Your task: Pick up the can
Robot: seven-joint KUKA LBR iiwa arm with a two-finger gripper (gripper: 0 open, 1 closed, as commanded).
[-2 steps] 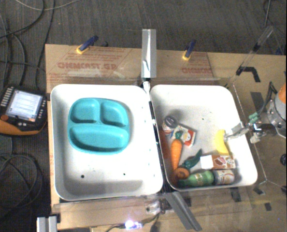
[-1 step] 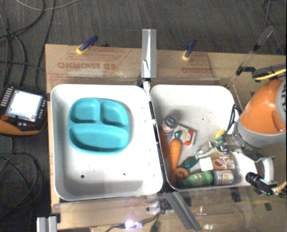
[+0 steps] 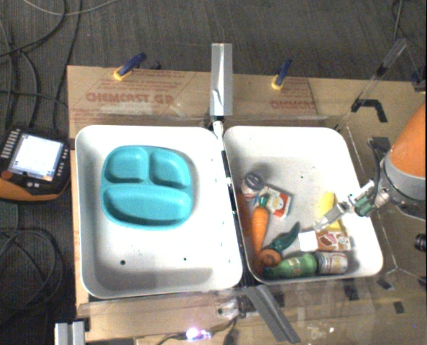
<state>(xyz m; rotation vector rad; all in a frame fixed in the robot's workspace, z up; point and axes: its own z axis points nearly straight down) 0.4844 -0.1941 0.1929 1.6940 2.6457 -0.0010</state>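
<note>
Can (image 3: 333,264): lies on its side — front right corner, touching the green bottle (image 3: 294,266).
Gripper (image 3: 327,217): fingers' state — cannot tell.
Approach: descend straight, clear of neighbours.

Dark grey carpet floor (image 3: 199,20), black cables (image 3: 26,70) looped far left of the jaws, brown bench board (image 3: 149,99) with blue clamps (image 3: 129,65), orange-edged handheld screen (image 3: 28,162) at far left

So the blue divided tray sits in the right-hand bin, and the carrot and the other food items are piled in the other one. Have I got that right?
Not quite. The camera view shows the blue divided tray in the left-hand bin, not the right-hand one. The carrot and the other food items are indeed in the other bin, on the right.
</note>
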